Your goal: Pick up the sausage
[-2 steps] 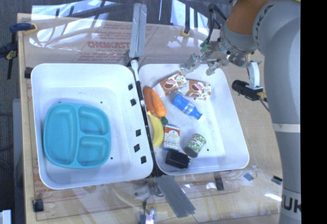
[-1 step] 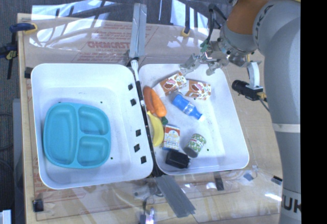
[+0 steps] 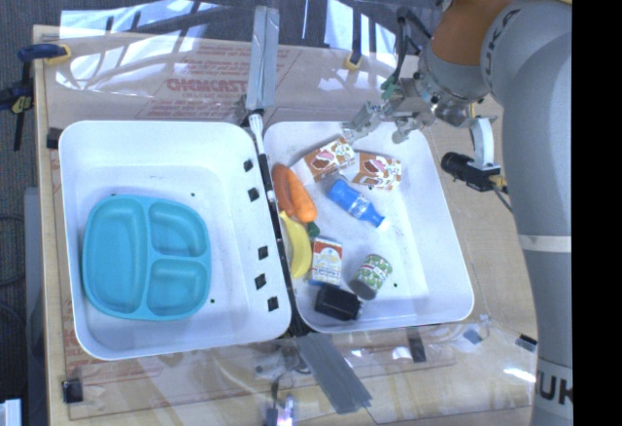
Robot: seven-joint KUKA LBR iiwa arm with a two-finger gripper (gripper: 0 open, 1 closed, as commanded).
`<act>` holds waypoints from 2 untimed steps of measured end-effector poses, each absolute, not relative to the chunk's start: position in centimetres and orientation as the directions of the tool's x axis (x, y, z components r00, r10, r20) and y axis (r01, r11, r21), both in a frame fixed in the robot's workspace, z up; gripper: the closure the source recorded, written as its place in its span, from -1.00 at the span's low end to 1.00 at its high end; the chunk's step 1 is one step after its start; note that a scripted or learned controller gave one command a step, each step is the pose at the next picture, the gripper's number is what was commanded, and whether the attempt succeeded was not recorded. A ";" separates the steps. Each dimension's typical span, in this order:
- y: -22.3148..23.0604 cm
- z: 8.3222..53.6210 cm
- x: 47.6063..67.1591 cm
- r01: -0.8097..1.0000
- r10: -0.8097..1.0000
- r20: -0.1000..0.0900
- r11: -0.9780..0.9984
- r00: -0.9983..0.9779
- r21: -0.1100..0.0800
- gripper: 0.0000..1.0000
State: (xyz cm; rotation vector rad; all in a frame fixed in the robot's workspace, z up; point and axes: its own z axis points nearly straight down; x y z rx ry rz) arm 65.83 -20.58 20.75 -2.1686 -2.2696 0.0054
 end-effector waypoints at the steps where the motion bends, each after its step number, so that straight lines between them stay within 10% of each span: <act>1: -20.7 13.5 65.7 0.989 0.989 0.001 0.146 -0.146 -0.003 -1.00; 2: -20.8 13.6 65.8 0.989 0.989 0.001 0.146 -0.146 -0.003 -1.00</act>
